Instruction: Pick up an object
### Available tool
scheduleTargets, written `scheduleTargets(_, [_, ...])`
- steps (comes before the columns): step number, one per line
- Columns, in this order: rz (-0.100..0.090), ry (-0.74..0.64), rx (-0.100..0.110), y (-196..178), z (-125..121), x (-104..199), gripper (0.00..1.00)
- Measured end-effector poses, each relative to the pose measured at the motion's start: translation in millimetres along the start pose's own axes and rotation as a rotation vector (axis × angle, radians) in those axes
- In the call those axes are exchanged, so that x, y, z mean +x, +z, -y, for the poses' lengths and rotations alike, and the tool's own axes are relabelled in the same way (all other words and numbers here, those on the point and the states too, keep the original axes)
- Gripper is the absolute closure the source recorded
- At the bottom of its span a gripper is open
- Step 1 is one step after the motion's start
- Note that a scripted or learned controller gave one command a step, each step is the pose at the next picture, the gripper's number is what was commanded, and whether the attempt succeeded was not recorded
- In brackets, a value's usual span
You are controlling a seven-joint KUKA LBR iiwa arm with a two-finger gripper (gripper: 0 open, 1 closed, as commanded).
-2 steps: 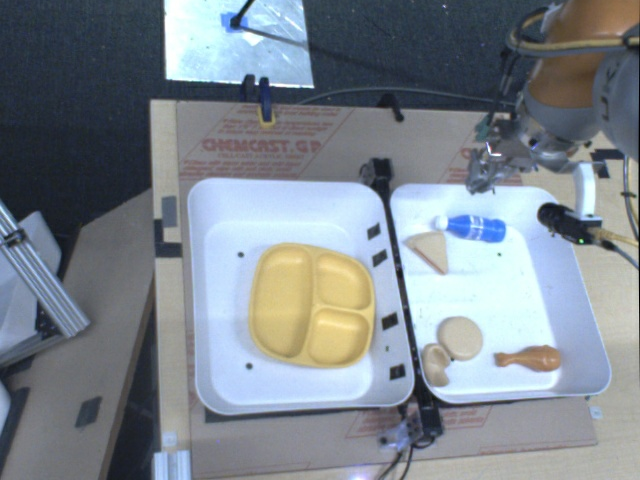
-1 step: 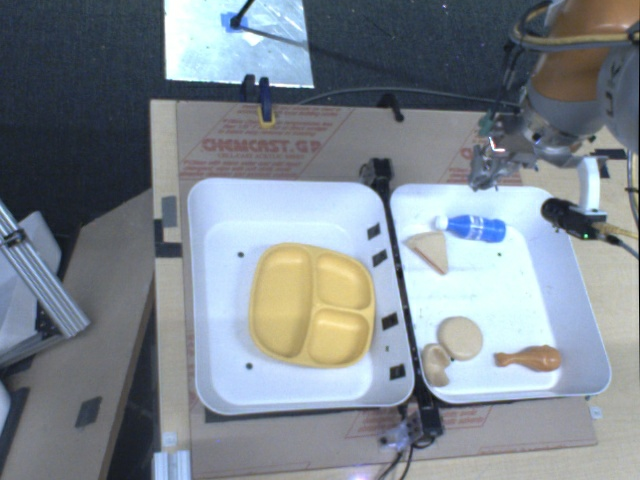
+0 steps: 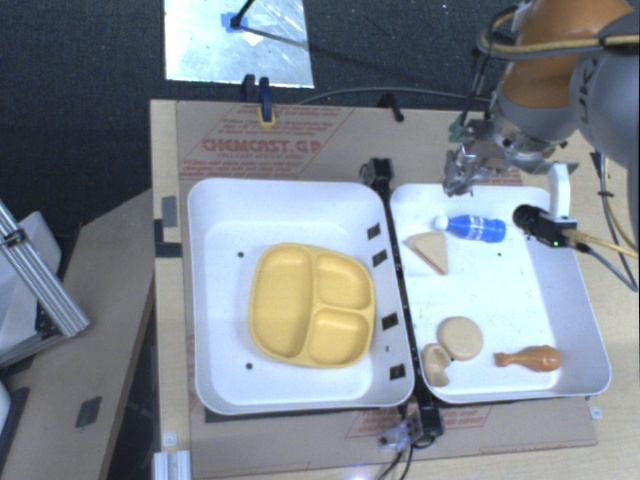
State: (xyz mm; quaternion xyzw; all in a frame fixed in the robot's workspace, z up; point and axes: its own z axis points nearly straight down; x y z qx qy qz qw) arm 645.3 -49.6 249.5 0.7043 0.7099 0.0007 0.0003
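Observation:
My gripper (image 3: pixel 459 180) hangs above the far edge of the right bin (image 3: pixel 580 308), its metal fingers pointing down with nothing seen between them. Just below and right of it lies a blue and white bottle (image 3: pixel 474 228) on its side. Left of the bottle rests a tan sandwich wedge (image 3: pixel 429 253). Toward the near side sit a round tan biscuit (image 3: pixel 461 337), a small pale piece (image 3: pixel 436 363) in the near left corner, and a brown drumstick (image 3: pixel 529 359).
The left bin (image 3: pixel 215 268) holds a yellow divided plate (image 3: pixel 311 305). A black divider with clips (image 3: pixel 394 278) runs between the bins. The arm (image 3: pixel 560 48) looms over the far right corner.

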Motion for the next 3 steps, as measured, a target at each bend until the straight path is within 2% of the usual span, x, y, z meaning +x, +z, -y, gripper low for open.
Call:
scheduleTargets(2, [-0.001, -0.001, 0.001, 12.4, 13.0, 89.2, 1.00])
scheduleTargets(3, [-0.002, -0.002, 0.002, 25.4, 31.7, 142.1, 1.00])
